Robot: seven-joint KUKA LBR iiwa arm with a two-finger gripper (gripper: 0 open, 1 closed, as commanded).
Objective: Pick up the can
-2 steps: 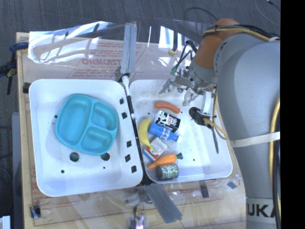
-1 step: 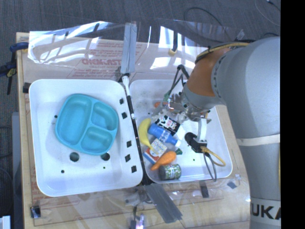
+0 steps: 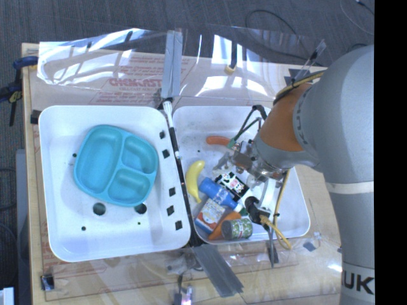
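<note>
My arm [image 3: 331, 126] enters from the right side of the camera view and bends down into the right bin [image 3: 191, 122]. My gripper [image 3: 245, 173] sits low over the clutter in the middle of that bin. Its state cannot be determined from this angle: the wrist and cabling cover it.

The can [image 3: 238, 228], green-labelled and lying on its side, rests near the front edge of the right bin. It lies in front of my gripper and apart from it. An orange object [image 3: 219, 230] lies just beside the can on its left.

Other contents of the right bin:
- A banana [image 3: 194, 178] near the bin's left wall.
- A blue bottle [image 3: 216, 193] just right of the banana, beside my gripper.
- A small black-and-white patterned item [image 3: 234, 184] directly under my wrist.
- A thin orange-red piece [image 3: 218, 141] toward the back of the bin.

The left bin [image 3: 54, 189] holds a blue divided tray [image 3: 116, 165], lying flat near its centre. Small dark items [image 3: 98, 209] lie in front of the tray.
</note>
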